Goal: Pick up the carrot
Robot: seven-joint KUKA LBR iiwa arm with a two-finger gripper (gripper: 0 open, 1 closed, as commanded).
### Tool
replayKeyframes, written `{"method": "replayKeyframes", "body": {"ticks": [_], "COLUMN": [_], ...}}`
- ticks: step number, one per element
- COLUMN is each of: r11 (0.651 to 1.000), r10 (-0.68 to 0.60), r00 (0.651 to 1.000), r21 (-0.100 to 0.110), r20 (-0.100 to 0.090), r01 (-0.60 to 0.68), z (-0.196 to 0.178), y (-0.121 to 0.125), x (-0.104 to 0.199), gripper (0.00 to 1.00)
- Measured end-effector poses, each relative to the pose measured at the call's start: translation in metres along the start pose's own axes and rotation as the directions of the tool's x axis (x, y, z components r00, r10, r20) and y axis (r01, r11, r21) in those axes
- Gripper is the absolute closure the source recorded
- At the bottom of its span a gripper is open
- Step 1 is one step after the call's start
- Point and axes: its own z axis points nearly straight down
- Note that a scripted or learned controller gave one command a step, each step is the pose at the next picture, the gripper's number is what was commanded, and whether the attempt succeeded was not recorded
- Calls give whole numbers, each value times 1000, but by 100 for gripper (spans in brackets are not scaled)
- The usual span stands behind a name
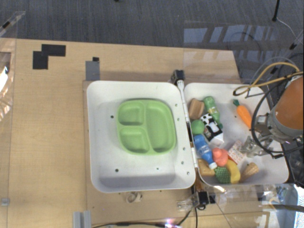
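Carrot (243, 115): smooth tapered orange cone, green tip, in right bin (280, 177); fingers (250, 147) state unclear.

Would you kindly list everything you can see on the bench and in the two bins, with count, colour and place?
left bin: one, white, bench middle
divided plate: one, green, inside the left bin
right bin: one, white, beside the left bin
carrot: one, orange with a green top, upper part of the right bin
toy foods: a mixed pile, green, blue, red, yellow and brown, along the right bin's left side and bottom
ice cream cone: one, tan, lower right bin
black markers: two joined blocks, bench upper left
arm: one, orange band, over the right bin's right edge
gripper: one, grey, low over the right bin, below the carrot
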Motion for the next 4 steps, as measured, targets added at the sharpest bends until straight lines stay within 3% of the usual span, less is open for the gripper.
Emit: {"method": "replayKeyframes", "body": {"ticks": [1, 2, 3, 4], "r11": [956, 956, 946, 948], "r10": [292, 293, 323, 319], "r00": [956, 956, 946, 948], "r21": [-23, -27, -20, -15], "r20": [-10, -13, -11, -6], "r01": [-292, -293, -324, -319], "z": [-129, -127, 9, -3], "y": [14, 15, -22, -25], "x": [-53, -52, -20, -23], "gripper": [100, 0, 0, 100]}}
